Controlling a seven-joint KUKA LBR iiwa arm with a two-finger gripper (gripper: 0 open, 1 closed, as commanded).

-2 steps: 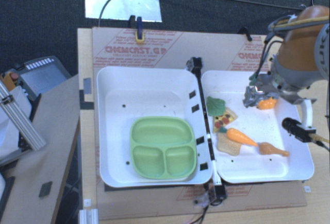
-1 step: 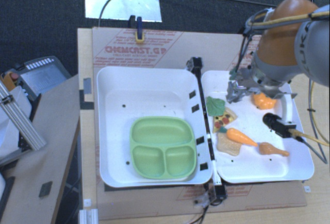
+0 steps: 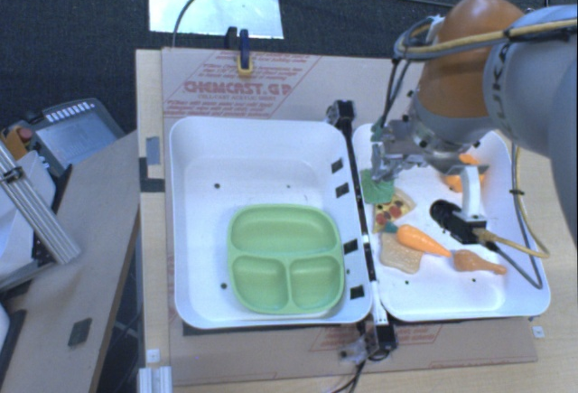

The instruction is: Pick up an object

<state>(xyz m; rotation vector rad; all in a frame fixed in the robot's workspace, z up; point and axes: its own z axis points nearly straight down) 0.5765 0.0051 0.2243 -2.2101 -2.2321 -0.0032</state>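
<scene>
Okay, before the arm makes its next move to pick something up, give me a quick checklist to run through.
1. End effector over the right bin: ok.
2. Pickable things in that bin, such as the carrot: ok.
3. Carrot clear of its neighbours: not ok, it touches the bread slice.
4. Contact with the green item just under the end effector: cannot tell.
5. Green plate in the left bin, away from the arm: ok.

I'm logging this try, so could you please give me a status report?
Gripper low over left side of right white bin. Orange toy carrot lies apart from it. Green flat piece close by gripper.
</scene>
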